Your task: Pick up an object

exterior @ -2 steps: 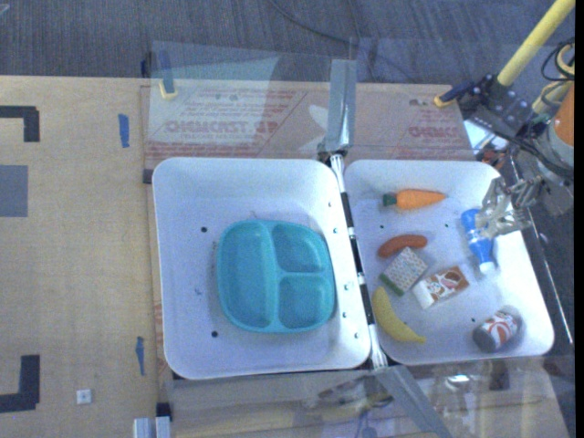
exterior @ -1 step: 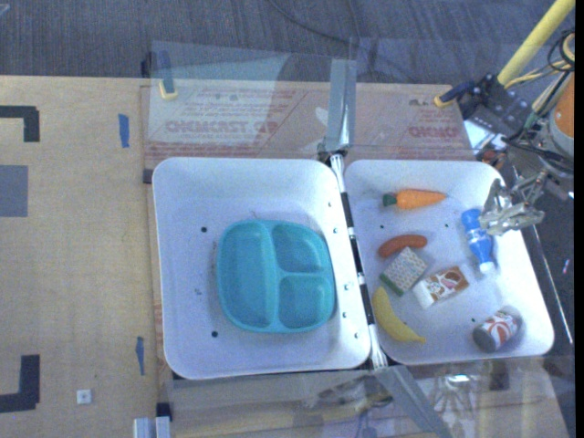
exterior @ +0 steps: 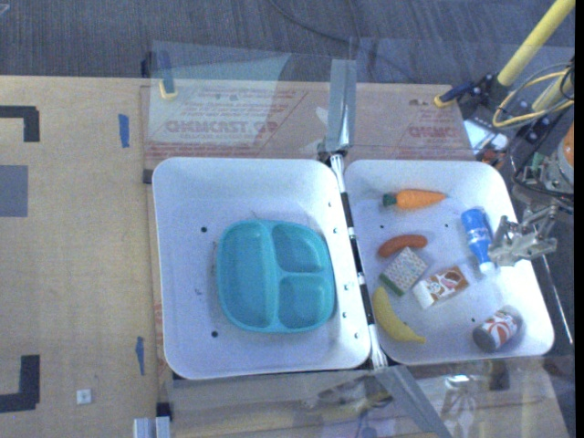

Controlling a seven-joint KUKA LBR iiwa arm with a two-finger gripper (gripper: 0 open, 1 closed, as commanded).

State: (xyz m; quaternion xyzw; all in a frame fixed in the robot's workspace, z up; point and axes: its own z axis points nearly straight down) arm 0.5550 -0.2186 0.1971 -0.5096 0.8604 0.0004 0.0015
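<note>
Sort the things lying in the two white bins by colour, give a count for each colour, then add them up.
Turquoise: 1, the divided plate
Orange: 1, the carrot
Red-brown: 1, the sausage
Blue: 1, the bottle
Yellow: 1, the banana
Mixed colours: 3, the checked packet, the white and brown carton, the can
Total: 8
</note>
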